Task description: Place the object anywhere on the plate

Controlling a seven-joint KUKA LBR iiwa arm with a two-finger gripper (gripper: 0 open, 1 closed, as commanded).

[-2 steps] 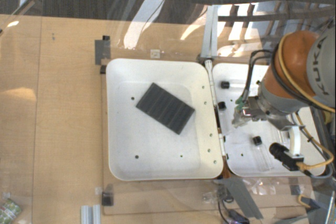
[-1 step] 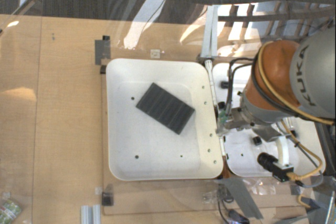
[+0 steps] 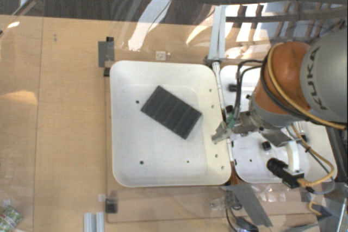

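The dark ribbed plate (image 3: 171, 112) lies flat and turned at a slant in the middle of the left bin (image 3: 122, 165), which serves as the landmark here. No separate object to be placed can be made out on the plate or elsewhere in that bin.

The gripper (image 3: 224, 130) sits over that bin's right rim, just beside the divider to the right bin (image 3: 250, 168); how it is set cannot be told, nor whether it carries anything.

The risk, judging from this, is a placing move made empty-handed, or a low pass catching the rim.
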